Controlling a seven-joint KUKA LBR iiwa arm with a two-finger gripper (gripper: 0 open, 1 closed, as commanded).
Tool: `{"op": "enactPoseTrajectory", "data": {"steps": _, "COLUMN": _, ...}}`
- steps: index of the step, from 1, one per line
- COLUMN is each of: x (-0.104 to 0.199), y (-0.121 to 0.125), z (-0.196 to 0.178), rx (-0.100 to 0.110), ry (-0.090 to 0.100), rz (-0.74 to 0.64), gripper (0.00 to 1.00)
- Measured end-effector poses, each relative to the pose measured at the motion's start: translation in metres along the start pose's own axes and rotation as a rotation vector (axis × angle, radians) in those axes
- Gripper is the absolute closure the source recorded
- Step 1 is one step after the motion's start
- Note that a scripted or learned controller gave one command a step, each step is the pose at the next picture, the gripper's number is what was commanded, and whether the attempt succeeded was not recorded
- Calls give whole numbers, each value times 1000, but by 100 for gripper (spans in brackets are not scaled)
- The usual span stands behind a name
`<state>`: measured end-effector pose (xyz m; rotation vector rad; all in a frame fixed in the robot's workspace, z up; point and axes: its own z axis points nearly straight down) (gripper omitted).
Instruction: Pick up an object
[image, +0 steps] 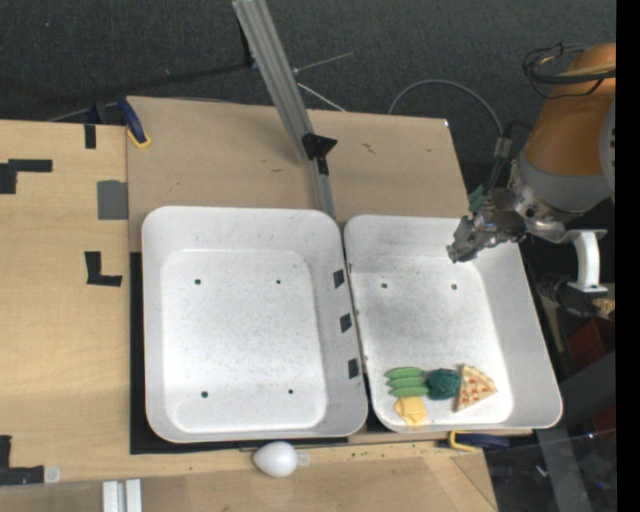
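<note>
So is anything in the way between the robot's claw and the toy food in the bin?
Nothing visible is. The gripper hangs near the right bin's far edge; bare white floor lies between it and the green pods, broccoli, pizza slice near the front.

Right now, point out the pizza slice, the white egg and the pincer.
pizza slice (474, 386): camera view, middle of the slice.
white egg (276, 459): camera view, middle of the shell.
pincer (462, 250): camera view, between its fingertips.

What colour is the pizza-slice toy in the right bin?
Orange-tan with red spots, seen in the camera view.
</note>
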<state>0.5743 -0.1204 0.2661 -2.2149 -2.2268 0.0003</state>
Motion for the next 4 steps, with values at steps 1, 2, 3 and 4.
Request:
{"op": "enactPoseTrajectory", "data": {"steps": 1, "x": 48, "y": 6, "z": 15, "rx": 2, "ry": 0, "rz": 0, "gripper": 100}}
{"op": "enactPoseTrajectory", "data": {"steps": 2, "x": 92, "y": 17, "z": 16, "rx": 0, "ry": 0, "rz": 0, "gripper": 100}}
{"op": "enactPoseTrajectory", "data": {"steps": 3, "x": 136, "y": 27, "z": 16, "rx": 0, "ry": 0, "rz": 0, "gripper": 100}}
{"op": "enactPoseTrajectory", "data": {"steps": 4, "x": 183, "y": 35, "z": 32, "rx": 1, "ry": 0, "rz": 0, "gripper": 100}}
